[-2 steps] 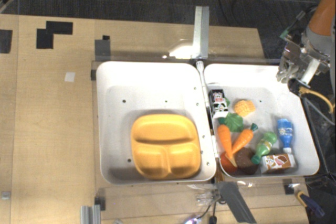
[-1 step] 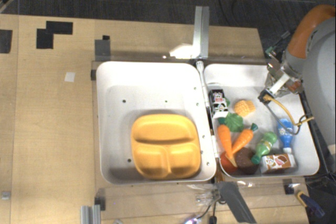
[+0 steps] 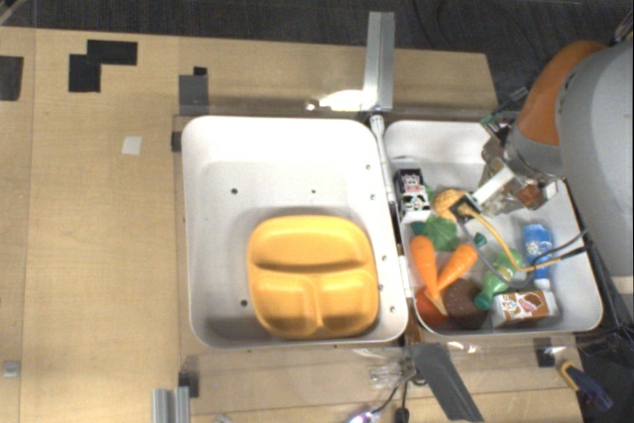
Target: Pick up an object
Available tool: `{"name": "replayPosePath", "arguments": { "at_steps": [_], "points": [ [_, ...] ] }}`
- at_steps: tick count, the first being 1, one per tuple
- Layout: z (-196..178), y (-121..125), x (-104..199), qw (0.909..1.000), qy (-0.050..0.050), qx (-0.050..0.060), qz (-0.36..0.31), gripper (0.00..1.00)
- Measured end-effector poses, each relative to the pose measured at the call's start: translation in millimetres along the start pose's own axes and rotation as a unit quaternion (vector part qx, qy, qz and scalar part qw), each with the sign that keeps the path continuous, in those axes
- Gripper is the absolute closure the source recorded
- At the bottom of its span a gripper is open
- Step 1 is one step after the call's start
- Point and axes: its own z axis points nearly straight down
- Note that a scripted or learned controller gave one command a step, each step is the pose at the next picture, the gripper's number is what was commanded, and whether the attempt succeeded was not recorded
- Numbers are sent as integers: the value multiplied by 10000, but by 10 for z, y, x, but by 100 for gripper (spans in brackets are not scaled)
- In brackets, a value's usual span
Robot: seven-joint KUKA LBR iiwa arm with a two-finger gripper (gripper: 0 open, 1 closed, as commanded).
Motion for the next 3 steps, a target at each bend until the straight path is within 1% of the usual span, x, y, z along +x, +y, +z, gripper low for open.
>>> {"name": "replayPosePath", "arguments": {
  "at_steps": [1,2,3],
  "points": [
    [-418,814,114,10000,-13,3,-44,100],
    [-540,806,148,9999,-1,-12,-108,100],
    [-1641,608,228,9968,-11,1,-801,100]
  ]
}}
